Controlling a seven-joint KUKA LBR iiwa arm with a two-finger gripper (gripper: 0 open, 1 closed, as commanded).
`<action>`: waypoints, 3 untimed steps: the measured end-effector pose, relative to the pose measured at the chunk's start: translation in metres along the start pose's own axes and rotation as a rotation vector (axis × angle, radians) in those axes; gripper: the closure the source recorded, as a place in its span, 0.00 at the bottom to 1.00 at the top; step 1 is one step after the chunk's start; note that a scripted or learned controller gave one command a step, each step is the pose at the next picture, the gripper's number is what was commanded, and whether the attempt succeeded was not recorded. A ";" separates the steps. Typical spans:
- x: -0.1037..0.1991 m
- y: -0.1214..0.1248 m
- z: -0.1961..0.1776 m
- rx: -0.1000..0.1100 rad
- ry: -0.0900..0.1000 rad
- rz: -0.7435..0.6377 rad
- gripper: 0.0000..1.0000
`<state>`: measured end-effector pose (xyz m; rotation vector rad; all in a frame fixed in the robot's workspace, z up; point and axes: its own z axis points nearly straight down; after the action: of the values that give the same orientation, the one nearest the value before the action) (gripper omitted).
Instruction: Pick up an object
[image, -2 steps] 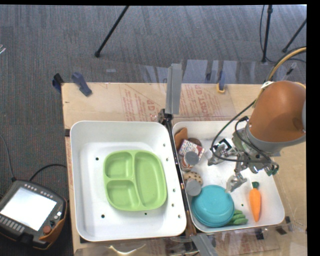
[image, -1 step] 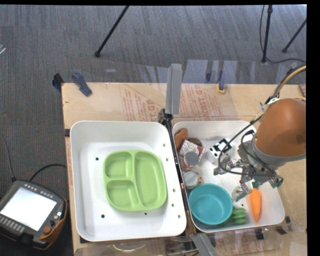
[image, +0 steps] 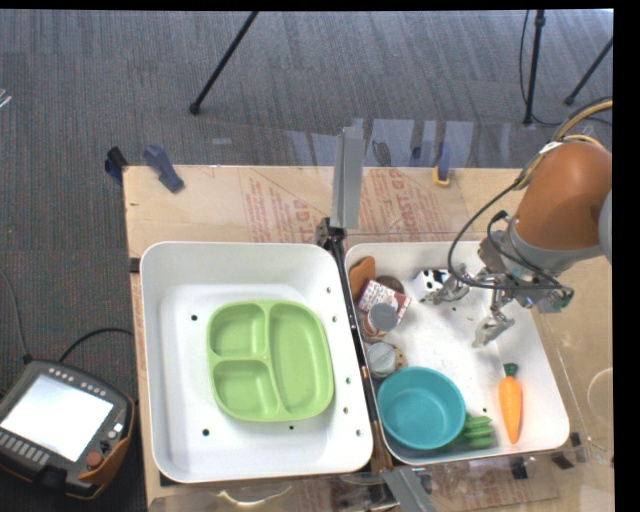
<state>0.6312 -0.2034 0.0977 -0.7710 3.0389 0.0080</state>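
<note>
My gripper (image: 468, 312) hangs over the back half of the right bin (image: 548, 372), below the arm's orange band. Its fingers look spread apart, with nothing between them. One fingertip (image: 442, 292) lies close to a small black and white toy (image: 432, 281); the other points down toward an orange carrot (image: 511, 402) near the right wall. A teal bowl (image: 422, 407) sits at the bin's front, with a green item (image: 479, 431) partly under its right side. Along the left wall are a red and white patterned packet (image: 378, 295), a grey cup (image: 383, 318) and a small metal can (image: 381, 357).
The left bin (image: 175, 290) holds a light green divided plate (image: 270, 360). A brown wooden piece (image: 361, 269) lies in the right bin's back left corner. A pendant with a screen (image: 60, 425) rests on the floor at the lower left.
</note>
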 end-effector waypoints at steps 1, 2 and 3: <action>-0.040 0.053 0.001 0.027 0.005 0.019 0.00; -0.046 0.063 0.010 0.003 0.018 0.194 0.00; -0.044 0.062 0.012 -0.007 0.022 0.375 0.00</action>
<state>0.6404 -0.1274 0.0862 -0.1924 3.1530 0.0114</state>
